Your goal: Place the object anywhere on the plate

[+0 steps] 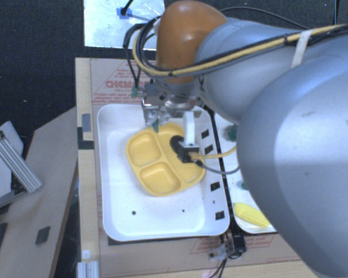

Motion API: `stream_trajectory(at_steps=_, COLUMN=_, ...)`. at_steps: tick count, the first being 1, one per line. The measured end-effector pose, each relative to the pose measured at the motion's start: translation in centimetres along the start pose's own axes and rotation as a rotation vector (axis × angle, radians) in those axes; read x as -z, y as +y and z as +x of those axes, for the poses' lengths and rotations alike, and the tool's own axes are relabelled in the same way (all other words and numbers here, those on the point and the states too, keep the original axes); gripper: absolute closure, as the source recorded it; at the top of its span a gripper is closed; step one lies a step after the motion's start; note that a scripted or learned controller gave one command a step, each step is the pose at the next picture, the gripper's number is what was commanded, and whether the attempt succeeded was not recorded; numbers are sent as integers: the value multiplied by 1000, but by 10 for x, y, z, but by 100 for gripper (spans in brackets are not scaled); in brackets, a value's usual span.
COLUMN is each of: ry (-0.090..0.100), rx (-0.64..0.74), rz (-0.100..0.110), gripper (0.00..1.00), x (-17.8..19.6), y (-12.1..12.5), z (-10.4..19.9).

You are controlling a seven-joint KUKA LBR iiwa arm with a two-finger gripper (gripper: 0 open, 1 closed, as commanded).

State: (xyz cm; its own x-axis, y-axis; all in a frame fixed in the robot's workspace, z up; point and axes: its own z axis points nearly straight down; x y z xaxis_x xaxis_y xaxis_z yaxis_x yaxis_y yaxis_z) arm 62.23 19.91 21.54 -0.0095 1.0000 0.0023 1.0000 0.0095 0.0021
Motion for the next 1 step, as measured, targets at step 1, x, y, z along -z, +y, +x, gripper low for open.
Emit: stream_trajectory(at_steps=1, ry=-2, rx=-4, rz=1, gripper=0, x=1, y=0, z=-3)
